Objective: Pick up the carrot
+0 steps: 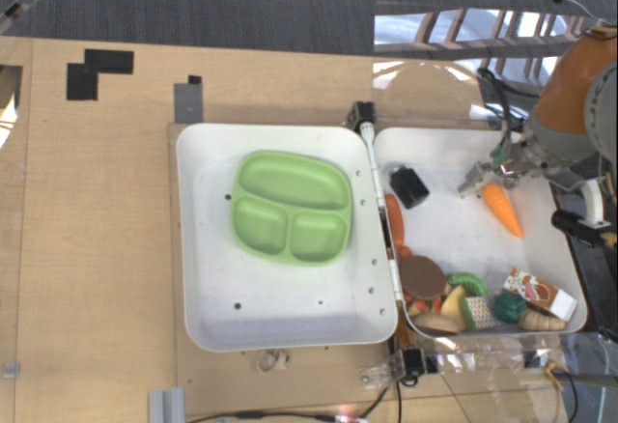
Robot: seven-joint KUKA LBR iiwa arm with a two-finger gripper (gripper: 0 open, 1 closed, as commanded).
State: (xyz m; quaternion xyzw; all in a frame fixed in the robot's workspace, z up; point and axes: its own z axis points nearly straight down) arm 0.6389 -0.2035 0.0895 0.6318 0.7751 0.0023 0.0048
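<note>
1. Camera view: I see the carrot [502, 208] lying on the floor of the right bin [439, 218], long axis slanting from its top at upper left to its tip at lower right.
2. The pincer [494, 169] sits just above the carrot's top; whether it is released or clenched I cannot tell.
3. A black block [409, 186] lies well left, and the toy food pile [483, 300] lies below; neither seems to block me.

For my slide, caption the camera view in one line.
The gripper meets the top of the carrot in the right bin; a green divided plate sits in the left bin.

The end effector [491, 172] sits at the carrot's [503, 207] top end in the right bin [444, 160].
</note>
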